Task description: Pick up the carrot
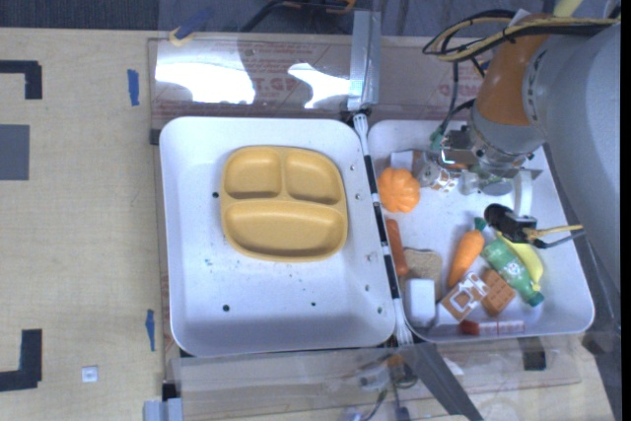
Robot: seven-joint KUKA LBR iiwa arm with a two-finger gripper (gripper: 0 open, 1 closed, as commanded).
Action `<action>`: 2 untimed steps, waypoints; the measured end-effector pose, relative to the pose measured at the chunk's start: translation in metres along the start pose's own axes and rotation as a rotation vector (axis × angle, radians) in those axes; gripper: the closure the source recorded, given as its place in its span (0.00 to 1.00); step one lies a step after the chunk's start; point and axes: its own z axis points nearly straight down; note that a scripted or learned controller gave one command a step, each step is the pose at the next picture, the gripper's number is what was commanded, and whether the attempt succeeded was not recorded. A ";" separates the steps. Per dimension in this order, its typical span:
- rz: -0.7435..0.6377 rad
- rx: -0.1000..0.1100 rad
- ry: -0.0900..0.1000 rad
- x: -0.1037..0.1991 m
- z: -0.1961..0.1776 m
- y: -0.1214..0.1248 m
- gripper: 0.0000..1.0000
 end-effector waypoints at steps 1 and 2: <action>0.111 -0.004 0.002 -0.010 -0.033 -0.084 0.00; -0.054 -0.006 0.003 -0.042 0.002 -0.082 0.00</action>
